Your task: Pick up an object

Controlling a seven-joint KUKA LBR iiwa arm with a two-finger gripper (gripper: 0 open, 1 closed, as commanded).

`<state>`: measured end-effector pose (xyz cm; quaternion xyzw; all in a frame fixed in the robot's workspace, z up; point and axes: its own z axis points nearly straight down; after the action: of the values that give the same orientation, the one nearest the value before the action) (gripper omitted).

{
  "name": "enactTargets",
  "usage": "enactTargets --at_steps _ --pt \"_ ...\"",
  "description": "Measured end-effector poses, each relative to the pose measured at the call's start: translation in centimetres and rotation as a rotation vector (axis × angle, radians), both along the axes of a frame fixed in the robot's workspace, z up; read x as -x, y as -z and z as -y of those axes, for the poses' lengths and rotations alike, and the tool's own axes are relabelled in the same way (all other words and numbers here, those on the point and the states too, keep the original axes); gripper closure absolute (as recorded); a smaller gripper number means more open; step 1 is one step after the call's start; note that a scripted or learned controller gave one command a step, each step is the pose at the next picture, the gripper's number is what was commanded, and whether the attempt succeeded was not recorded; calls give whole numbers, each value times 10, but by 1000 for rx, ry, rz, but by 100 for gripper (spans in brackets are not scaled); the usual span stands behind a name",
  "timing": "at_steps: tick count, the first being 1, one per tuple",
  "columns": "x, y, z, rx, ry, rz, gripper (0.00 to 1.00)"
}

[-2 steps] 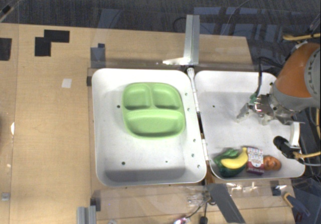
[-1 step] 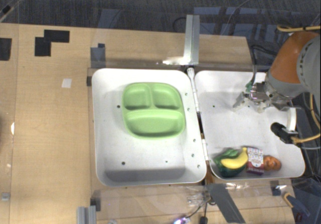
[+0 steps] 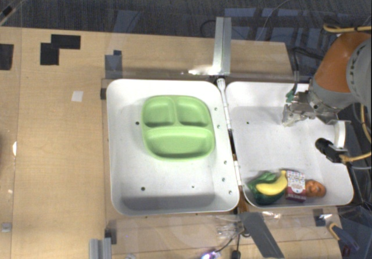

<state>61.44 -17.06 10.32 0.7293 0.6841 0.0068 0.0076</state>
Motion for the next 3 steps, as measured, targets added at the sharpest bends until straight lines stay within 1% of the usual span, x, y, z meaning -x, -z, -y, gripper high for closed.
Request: enactTargets --at_steps 1,2,3 --pt "86 11 -46 -3 192 -4 100" --pt "123 12 15 1 258 -2 100" --pt "123 12 16 2 259 -1 0"
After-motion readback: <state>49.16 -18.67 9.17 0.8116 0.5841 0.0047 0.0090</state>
